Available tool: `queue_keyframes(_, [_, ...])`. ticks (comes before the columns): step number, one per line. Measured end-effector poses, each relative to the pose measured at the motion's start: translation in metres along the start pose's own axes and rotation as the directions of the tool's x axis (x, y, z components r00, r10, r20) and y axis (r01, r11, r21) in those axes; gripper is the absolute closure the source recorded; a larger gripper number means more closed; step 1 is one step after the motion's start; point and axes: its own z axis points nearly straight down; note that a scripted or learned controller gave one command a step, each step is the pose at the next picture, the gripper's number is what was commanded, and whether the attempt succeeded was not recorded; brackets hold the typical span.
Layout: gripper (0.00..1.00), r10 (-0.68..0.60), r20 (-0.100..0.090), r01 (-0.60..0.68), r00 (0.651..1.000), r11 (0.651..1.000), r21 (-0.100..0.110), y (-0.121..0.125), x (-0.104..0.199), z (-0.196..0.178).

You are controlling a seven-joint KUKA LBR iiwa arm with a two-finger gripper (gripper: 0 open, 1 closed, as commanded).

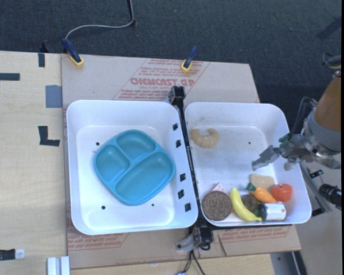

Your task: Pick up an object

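Hovering at the frame's right, the tool (273,158) stands spread open and holds nothing, the toy food pile (258,199) lying just below-left of it.

end effector (277,158) open over right bin (239,110) | food pile (253,199) near corner | blue plate (135,166) in left bin (80,153)

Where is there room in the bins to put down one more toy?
Right bin: bare floor between the croissant and the end effector. Left bin: a strip around the blue plate. Crowded: the near corner with banana, carrot, tomato.
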Motion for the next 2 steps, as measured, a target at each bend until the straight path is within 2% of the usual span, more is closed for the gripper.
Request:
queue_keyframes(1, [0.00, -0.001, -0.001, 0.001, 1.000, 1.000, 0.003, 0.065, 0.047, 0.123])
queue_keyframes(2, [0.00, 0.002, 0.000, -0.002, 1.000, 1.000, 0.000, -0.003, 0.007, 0.136])
